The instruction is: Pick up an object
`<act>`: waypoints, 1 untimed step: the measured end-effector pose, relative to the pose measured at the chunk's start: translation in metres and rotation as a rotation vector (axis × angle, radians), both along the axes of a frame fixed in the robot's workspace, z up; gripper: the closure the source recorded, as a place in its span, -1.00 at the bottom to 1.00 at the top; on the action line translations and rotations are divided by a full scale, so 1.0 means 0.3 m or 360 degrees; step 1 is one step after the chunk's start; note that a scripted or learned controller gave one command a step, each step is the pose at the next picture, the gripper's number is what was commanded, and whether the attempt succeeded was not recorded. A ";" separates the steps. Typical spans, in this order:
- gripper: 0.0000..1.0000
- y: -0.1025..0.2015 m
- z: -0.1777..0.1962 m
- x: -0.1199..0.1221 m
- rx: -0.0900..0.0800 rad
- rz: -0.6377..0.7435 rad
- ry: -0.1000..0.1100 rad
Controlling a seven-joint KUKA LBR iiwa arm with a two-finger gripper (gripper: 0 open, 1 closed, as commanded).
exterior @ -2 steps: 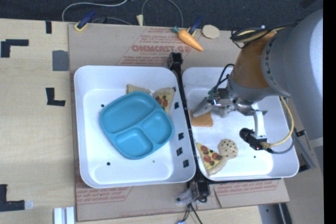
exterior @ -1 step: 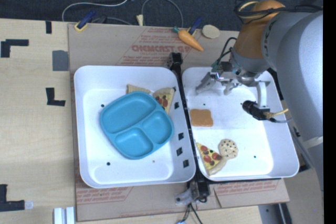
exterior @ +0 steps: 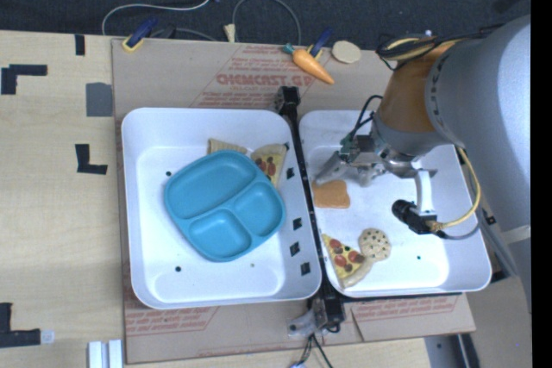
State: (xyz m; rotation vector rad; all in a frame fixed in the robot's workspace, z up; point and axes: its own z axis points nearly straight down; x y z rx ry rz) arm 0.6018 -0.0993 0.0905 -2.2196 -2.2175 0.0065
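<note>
Nearest the camera, below the toast slice, a pizza slice and cookie lie in the right bin. Just up and right of the toast hangs the gripper; whether it is spread or pressed together, I cannot tell. Toast sits touching or just beneath its tip, long axis roughly left-right.

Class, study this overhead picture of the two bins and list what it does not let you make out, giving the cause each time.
1. Gripper: whether it is open or shut; too small and blurred in the camera view.
2. Toast piece: whether the gripper touches it or hangs above.
3. Pizza slice in the left bin: mostly hidden under the blue tray.
4. Arm: cut off by the right edge.
</note>
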 end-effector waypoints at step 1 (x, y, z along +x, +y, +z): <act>-1.00 0.002 -0.011 -0.029 -0.0006 0.0005 -0.0025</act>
